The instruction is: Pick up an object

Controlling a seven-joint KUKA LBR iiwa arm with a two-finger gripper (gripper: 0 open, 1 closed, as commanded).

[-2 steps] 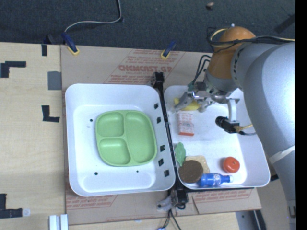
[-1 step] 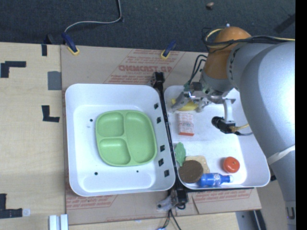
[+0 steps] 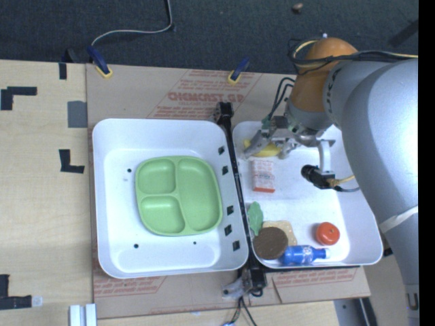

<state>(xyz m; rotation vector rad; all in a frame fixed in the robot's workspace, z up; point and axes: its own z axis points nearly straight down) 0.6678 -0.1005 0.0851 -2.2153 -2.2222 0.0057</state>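
i see two shallow white bins side by side on a cardboard sheet printed with red lettering. the left bin holds a light green divided plate with three compartments, lying flat near its middle. a black divider strip runs between the two bins. two yellow and blue clamps pin the cardboard's far edge. a thin white cable loops over the dark carpet beyond. black tape marks sit on the wooden bench to the left.
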